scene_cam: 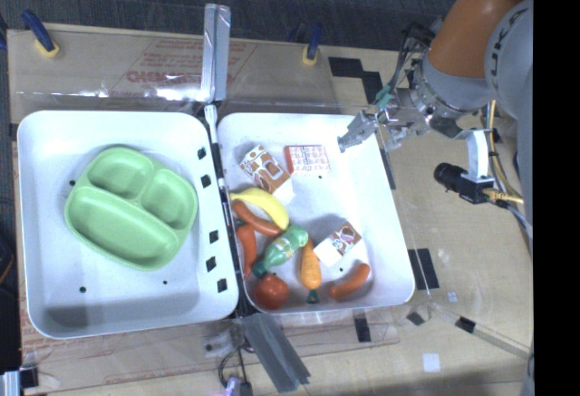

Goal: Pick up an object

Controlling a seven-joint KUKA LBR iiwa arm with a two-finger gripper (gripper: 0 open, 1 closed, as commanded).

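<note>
The grey arm (485, 23) with its orange band comes in from the upper right. Its gripper (361, 133) points down-left.

Little could be read. The clear plastic sheet (181, 68) taped over the tabletop (458, 231) behind the bins carried red print, too faint and too skewed to make out. The small cartons in the right bin (385, 204) bore red-and-white (306, 159) and brown-and-white (263, 168) printed patterns, but no letters or numbers on them were legible.
</note>
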